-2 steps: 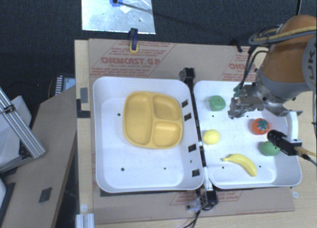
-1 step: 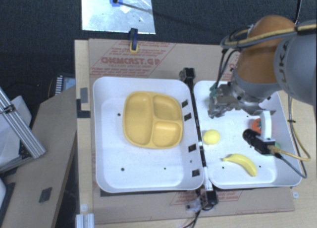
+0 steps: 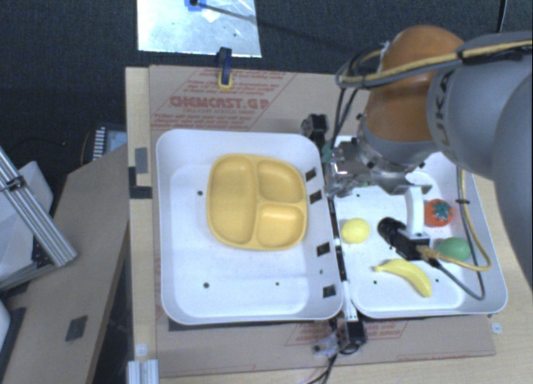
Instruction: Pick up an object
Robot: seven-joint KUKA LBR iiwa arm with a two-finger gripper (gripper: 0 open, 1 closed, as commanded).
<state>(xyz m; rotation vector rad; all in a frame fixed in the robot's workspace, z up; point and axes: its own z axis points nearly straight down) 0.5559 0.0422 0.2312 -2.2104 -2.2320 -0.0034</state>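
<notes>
The right white bin (image 3: pixel 475 295) holds a yellow lemon-like ball (image 3: pixel 356 230), a banana (image 3: pixel 405 276), a red tomato-like fruit (image 3: pixel 439 212) and a green fruit (image 3: pixel 455 248). My gripper (image 3: pixel 340 177) hangs low over the bin's far left corner, close to the divider between the bins. It is up and to the left of the yellow ball, apart from it. The grey arm with its orange band (image 3: pixel 416 66) covers the far part of this bin.
The left white bin (image 3: pixel 179 282) carries a yellow divided plate (image 3: pixel 254 201) in its middle. A yellow cable (image 3: pixel 470 241) loops over the right bin's near right side. Brown cardboard (image 3: pixel 225 99) lies under both bins.
</notes>
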